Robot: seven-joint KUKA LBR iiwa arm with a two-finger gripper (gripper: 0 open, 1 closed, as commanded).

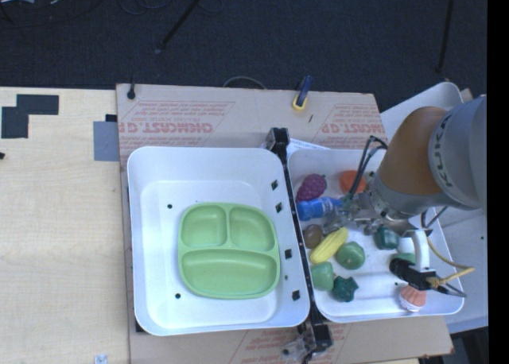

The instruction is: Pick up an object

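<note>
Corn (328, 245) lies in the right bin (374, 311), just left of and below the pincer (367, 223), its long axis slanting up toward it; whether the pincer is open or closed I cannot tell.

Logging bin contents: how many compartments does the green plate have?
3. On the green plate in the left bin: two small compartments along the far side, one wide one along the near side.
</note>
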